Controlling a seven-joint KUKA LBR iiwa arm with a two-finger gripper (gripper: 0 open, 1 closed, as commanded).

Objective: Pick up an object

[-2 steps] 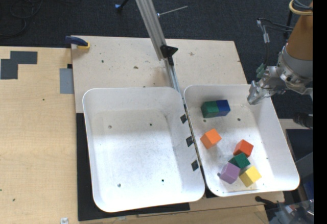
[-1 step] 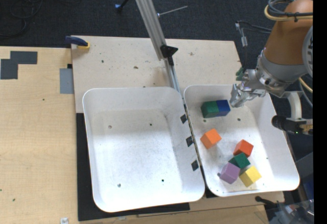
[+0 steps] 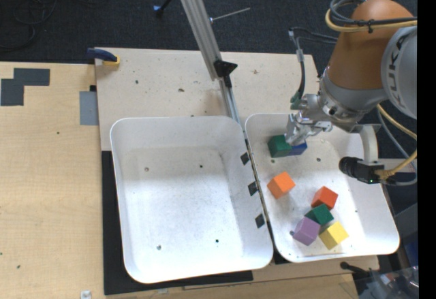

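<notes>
Desk (image 3: 48,175): pale wood on the left, with grey patches set into it; a speckled board sits further back.
Clamp (image 3: 103,56): small, blue and yellow, at the board's far left corner.
Left bin (image 3: 184,202): white, shallow, speckled with dark flecks, nothing lying on its floor that I can make out.
Rail (image 3: 201,25): a grey metal bar slanting from the top of the view down to the gap between the bins, with a checkered tag at its upper end.
Right bin (image 3: 368,236): white, touching the left one along the divider; it holds all the blocks.
Green block (image 3: 277,147): near the bin's far left corner, just under the claw, touching a blue block (image 3: 298,149) on its right.
Orange block (image 3: 281,184): alone, nearer than the green one, close to the divider.
Cluster: purple block (image 3: 306,231), dark green block (image 3: 319,214), red block (image 3: 325,197) and yellow block (image 3: 333,235), packed together toward the near side, touching or nearly so.
Claw (image 3: 297,135): pointing down right over the green and blue pair; from here I cannot tell whether it is parted or clenched, nor whether it grips either block.
Arm (image 3: 368,52): grey with an orange band, coming in from the right above the right bin, cables looping around it.
</notes>
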